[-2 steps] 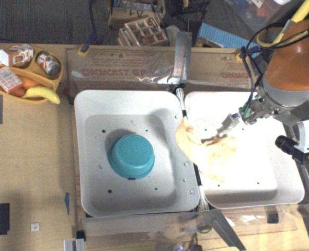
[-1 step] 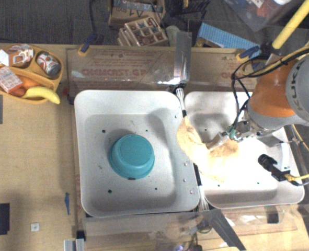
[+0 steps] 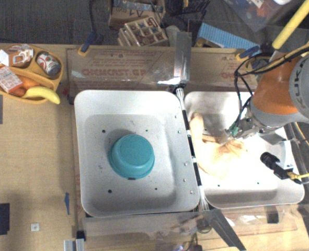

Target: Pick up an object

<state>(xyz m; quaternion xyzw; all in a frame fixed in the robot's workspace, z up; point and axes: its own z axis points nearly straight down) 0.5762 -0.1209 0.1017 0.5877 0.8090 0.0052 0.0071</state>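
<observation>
Over the shallow white bin on the view's right (image 3: 259,195), the claw (image 3: 235,133) of the grey arm with the orange band (image 3: 282,90) hangs low, its tip right at the upper right edge of a floppy pale cream piece of soft material (image 3: 219,158). Whether the claw is open, closed or gripping that piece cannot be told: tip and piece overlap here, and the contact between them is too small to read.

The cream piece lies crumpled on the floor of this bin, in its left half. A narrower lobe reaches up along the wall nearest the other bin, and the broader part spreads toward the bin's middle, with orange-tinged folds just under the claw.

Beside it, the shallow white bin on the view's left (image 3: 91,109) holds a round teal plastic bowl (image 3: 133,156), turned upside down near the middle of the floor and clear of every wall.

Both bins rest on the tan wooden table (image 3: 29,156). At its far left corner sits a yellow-orange tray (image 3: 0,85) with a yellow banana (image 3: 43,94) along its near edge and small printed packets behind.
</observation>
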